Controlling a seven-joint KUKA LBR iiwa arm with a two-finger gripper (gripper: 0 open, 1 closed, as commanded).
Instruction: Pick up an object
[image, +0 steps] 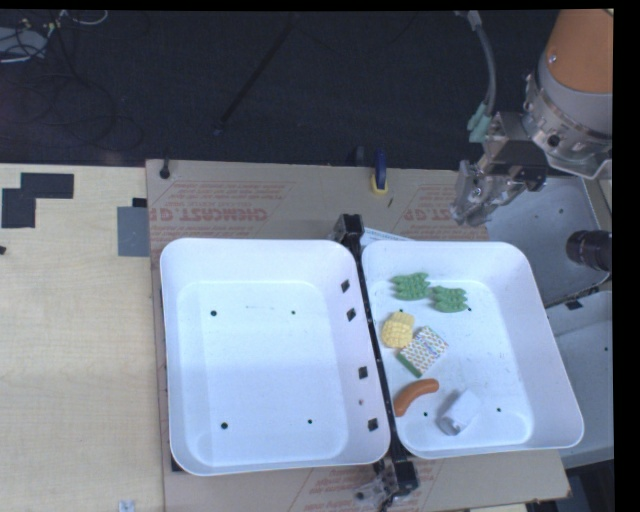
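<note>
Gripper (473, 203): I see it above the desk, beyond the right bin (545, 330); jaws unclear, I cannot tell
Sausage (415, 395): in right bin, near corn (398, 329)

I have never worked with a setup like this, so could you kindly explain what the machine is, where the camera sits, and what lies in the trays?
One camera looks down at a slant on a bench with two shallow white bins. The grey arm with an orange band reaches in from the right; its gripper hangs above the bench, beyond the right bin, with nothing visibly held. In that bin lie two green pieces, a yellow piece, a pale patterned block, an orange sausage shape and a grey-white object. The left bin sits beside it.
</note>
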